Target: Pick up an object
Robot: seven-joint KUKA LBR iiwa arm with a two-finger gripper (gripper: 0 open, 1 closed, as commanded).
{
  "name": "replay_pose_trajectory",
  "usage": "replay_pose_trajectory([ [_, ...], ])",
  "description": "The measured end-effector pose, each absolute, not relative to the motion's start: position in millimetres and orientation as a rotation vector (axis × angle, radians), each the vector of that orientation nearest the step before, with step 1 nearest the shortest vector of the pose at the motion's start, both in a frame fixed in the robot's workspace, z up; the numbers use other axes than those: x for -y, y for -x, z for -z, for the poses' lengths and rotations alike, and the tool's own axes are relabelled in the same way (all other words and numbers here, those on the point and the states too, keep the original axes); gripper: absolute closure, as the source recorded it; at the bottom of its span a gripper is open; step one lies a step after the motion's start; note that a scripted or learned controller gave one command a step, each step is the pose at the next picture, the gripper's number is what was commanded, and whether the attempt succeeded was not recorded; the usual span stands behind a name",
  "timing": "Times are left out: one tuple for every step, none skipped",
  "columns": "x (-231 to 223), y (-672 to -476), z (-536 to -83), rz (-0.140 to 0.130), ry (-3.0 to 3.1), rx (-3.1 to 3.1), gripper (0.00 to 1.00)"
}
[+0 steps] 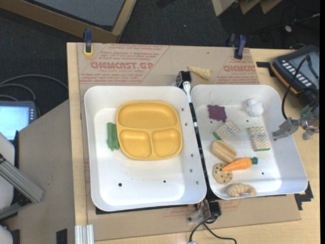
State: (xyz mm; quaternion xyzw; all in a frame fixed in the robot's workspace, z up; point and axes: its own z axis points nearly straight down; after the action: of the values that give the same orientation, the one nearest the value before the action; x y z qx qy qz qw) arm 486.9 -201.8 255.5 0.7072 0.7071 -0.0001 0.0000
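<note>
The bench (76,136) carries two white bins side by side: the left bin (101,182) holds a yellow divided tray (149,129) with a green pod-like toy (111,135) lying just beside its left edge, and the right bin (289,172) holds the pickable clutter. From biggest to smallest there: an orange carrot (237,163) near the middle front, a tan bread roll (223,150) just beside its left end, two patterned packets, one (226,130) above the roll and another (259,138) further right, a purple piece (217,112) at the back, a white crumpled ball (253,107) in the back right corner, a pale peanut-shaped toy (241,189) by the front wall, and a spotted cookie (221,173) touching the carrot's tip. The gripper (283,130) sits at the right bin's right rim, apart from every item and holding nothing, so the job looks to be at its start, with the approach not yet made. Next it would need to travel inward over a chosen item, likely the nearby packet, and descend squarely. The jaws are small and blurred; I cannot tell whether they stand apart or together. Most of the arm is cut off at the frame's edge, and a cream scrap (199,72) lies on the bench behind the bins.
</note>
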Motion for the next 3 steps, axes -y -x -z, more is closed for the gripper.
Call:
replay_pose_trajectory([
  [215,-552.0,-151,0.002,-2.22,-2.227,0.0],
  [218,-606.2,-82,-0.014,-2.219,-2.234,0.0],
  [221,-604.2,-95,-0.004,-2.215,-2.226,1.0],
])
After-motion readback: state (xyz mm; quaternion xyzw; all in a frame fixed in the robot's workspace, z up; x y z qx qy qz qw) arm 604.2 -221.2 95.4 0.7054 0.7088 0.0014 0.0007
